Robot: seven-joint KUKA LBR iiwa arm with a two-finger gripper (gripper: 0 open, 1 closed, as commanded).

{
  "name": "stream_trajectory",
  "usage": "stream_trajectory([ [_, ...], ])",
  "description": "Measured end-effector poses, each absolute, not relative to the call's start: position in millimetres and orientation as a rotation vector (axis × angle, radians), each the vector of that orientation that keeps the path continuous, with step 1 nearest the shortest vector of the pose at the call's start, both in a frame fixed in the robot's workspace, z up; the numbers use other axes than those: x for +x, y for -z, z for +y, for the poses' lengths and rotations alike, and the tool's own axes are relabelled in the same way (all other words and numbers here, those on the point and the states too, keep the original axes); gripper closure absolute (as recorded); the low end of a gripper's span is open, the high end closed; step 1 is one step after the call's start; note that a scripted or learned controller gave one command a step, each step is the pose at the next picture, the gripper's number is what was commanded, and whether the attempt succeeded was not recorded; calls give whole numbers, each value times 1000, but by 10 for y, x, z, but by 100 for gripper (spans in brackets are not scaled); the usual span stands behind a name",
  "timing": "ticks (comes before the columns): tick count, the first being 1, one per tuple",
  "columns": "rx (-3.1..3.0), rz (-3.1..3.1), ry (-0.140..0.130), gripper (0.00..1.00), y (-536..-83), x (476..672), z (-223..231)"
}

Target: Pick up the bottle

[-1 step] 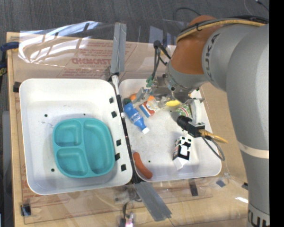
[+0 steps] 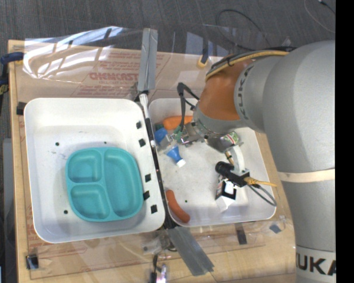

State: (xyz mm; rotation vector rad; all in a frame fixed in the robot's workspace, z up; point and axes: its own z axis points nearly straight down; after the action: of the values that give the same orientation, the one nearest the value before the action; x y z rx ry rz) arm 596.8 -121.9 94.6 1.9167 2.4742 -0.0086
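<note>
The shallow white left bin (image 2: 32, 158) holds a teal plastic plate with three compartments (image 2: 103, 183), lying flat near its middle. In the shallow white right bin (image 2: 197, 187), a reddish-brown sausage-shaped toy (image 2: 176, 207) lies along the near left corner. Further back, close to the left wall, sits a small blue plastic piece (image 2: 160, 137). Just beside it, towards the bin's middle, lies the small blue bottle with a white cap (image 2: 174, 155), tipped on its side with the cap pointing to the near right. An orange rounded object (image 2: 176, 122) lies at the back, partly hidden by the gripper (image 2: 186, 136). The gripper hangs just behind and to the right of the bottle, very near it, with nothing visibly held. Whether it stands wide or narrow cannot be told. The grey arm with its orange band (image 2: 283, 99) reaches in from the right.
</note>
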Motion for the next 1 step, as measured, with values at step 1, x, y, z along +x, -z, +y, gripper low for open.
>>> stream_trajectory([
  [1,1907,2491,3,100,-1024,5970,-1154],
])
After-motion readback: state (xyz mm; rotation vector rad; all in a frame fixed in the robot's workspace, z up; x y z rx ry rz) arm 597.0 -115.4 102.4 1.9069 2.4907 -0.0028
